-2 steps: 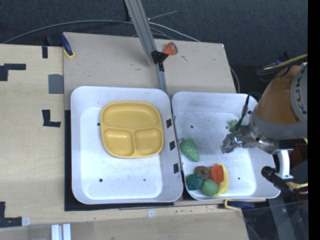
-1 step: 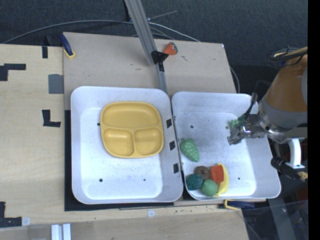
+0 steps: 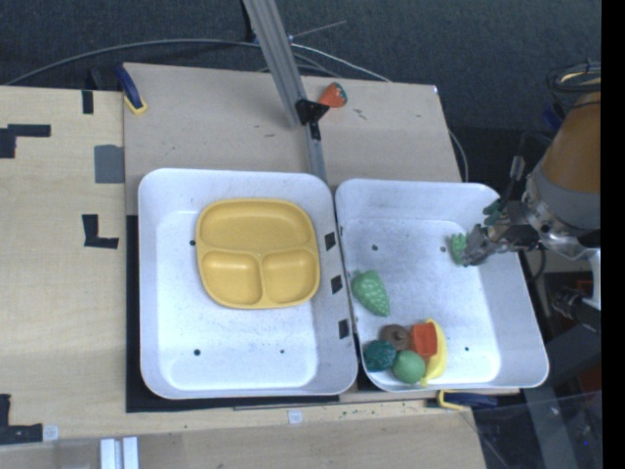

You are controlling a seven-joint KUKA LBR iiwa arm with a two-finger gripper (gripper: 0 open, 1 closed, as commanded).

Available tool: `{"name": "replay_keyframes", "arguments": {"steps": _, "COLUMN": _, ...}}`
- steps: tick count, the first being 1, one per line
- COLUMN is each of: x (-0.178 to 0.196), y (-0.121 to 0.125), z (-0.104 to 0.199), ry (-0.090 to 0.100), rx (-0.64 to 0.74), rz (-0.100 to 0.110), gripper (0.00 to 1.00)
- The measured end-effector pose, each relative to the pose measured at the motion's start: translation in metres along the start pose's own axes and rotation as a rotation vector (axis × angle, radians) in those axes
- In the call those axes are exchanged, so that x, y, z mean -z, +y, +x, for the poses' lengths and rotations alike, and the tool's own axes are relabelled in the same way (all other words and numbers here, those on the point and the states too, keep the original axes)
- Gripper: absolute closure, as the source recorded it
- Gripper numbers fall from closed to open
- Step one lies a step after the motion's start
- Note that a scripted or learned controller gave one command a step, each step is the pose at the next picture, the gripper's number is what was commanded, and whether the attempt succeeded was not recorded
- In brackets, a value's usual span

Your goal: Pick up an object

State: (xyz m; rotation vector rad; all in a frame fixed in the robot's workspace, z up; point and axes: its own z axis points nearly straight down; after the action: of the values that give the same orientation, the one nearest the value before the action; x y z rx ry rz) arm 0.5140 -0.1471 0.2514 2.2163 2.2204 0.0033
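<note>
Right bin (image 3: 508,360): gripper (image 3: 473,250) sits near its far right rim, low over the floor. A small green object (image 3: 457,246) lies against the fingertips on the side toward the bin's centre; whether the fingers are clenched on it or released cannot be told. Bin centre is open white floor. Near the left wall lies a pale green ribbed piece (image 3: 371,292). The near left corner is crowded: brown ring (image 3: 395,336), red piece (image 3: 424,339), yellow banana (image 3: 437,352), dark green lump (image 3: 380,356), round green ball (image 3: 409,366), all touching. Left bin (image 3: 166,360) holds a glossy yellow three-compartment plate (image 3: 259,252).
</note>
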Motion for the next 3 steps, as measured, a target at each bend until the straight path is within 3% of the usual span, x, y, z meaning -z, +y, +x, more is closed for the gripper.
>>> {"name": "replay_keyframes", "arguments": {"steps": 3, "x": -0.026, "y": 0.014, "z": 0.158, "ry": 0.003, "rx": 0.005, "rz": 0.007, "gripper": 1.0}}
